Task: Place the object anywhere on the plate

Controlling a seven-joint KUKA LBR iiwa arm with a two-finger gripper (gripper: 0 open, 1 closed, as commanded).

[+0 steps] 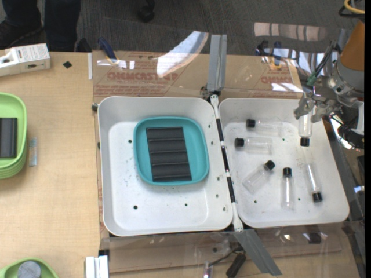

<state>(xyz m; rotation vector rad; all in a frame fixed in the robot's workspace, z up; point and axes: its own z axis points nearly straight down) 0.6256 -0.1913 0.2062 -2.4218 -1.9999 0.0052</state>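
Clear vial [305,133] hangs upright, pinched between the gripper [305,116] fingers, with the teal plate [200,155] well off to its left.

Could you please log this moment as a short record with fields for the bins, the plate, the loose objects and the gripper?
left bin: shallow white bin holding the plate
plate: teal square plastic plate with a dark ribbed insert
right bin: shallow white bin with scattered clear plastic vials with black caps
gripper: two-finger gripper above the right bin's far right part, a capped vial hanging upright at its tips
task state: no vial on the plate
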